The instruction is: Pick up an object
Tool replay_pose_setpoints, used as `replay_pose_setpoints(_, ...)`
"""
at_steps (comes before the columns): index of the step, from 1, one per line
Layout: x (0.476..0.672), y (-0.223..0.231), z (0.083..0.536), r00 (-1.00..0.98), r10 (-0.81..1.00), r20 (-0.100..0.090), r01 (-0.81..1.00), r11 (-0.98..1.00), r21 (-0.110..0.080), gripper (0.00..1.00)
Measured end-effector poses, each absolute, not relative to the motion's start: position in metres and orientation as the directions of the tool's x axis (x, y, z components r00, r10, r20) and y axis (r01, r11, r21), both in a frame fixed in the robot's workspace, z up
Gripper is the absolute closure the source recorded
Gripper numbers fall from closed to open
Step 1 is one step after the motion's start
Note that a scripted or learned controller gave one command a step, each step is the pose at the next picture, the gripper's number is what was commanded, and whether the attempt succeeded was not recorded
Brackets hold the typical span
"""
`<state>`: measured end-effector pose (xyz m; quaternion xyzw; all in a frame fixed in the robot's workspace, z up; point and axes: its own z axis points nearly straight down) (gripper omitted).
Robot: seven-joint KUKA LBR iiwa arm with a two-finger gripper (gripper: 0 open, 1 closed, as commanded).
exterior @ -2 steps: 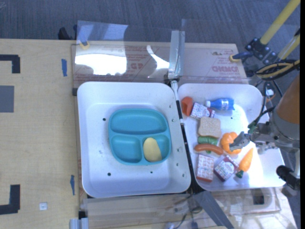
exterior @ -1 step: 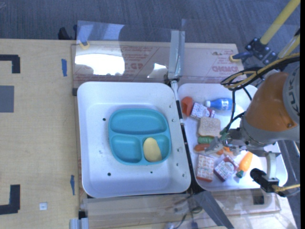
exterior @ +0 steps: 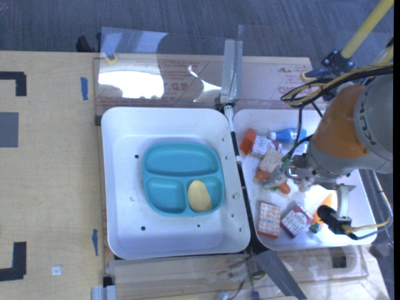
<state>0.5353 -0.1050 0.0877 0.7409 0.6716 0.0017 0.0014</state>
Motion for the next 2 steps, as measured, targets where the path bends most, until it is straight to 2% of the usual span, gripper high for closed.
replay_pose_setpoints(1, 0.537, -0.106, 0.099, 0.1, 0.995, 0.0, 0.995, -0.1, 0.01, 1.0)
replay_pose_setpoints(2, 0.629, -0.031, 0.188, 0.065, 0.998, 0.002, 0.998, -0.065, 0.008, 1.0)
